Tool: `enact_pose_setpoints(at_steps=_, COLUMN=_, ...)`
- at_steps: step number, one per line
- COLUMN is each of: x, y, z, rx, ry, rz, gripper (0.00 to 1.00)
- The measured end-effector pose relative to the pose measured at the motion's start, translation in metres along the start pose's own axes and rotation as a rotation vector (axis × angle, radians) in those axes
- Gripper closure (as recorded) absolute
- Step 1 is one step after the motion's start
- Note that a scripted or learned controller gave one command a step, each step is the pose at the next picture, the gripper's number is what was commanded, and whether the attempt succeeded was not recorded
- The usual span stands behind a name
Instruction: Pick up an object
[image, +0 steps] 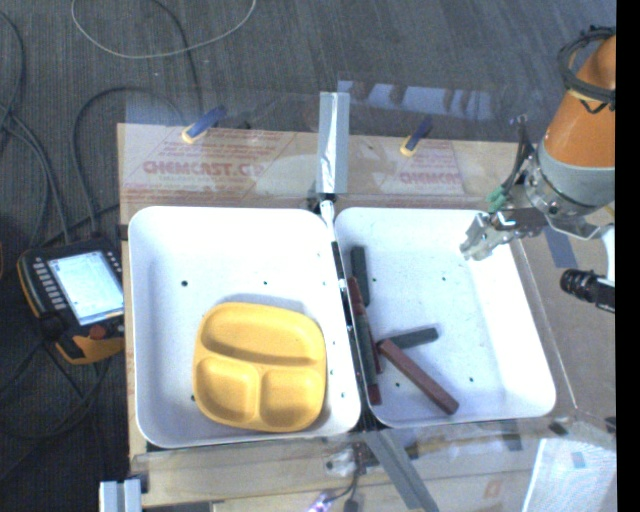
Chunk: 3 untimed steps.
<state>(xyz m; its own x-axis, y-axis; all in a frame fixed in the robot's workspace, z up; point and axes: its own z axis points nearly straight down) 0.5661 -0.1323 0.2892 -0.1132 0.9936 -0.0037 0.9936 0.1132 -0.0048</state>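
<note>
The arm (585, 120) reaches in, claw (483, 238) tilted down-left.

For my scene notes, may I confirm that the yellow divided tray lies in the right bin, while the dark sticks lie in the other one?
Not quite: the camera view shows the yellow divided tray in the left bin, and the dark sticks in the right bin.
</note>
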Motion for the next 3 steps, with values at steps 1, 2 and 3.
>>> enact_pose_setpoints(at_steps=1, x=0.0, y=0.0, z=0.0, rx=0.0, ry=0.0, rz=0.0, gripper=0.0)
enact_pose_setpoints(at_steps=2, x=0.031, y=-0.07, z=0.139, rx=0.001, ry=0.006, rz=-0.237, gripper=0.0)
enact_pose_setpoints(at_steps=3, x=0.034, y=-0.075, z=0.197, rx=-0.013, ry=-0.005, rz=-0.238, gripper=0.0)
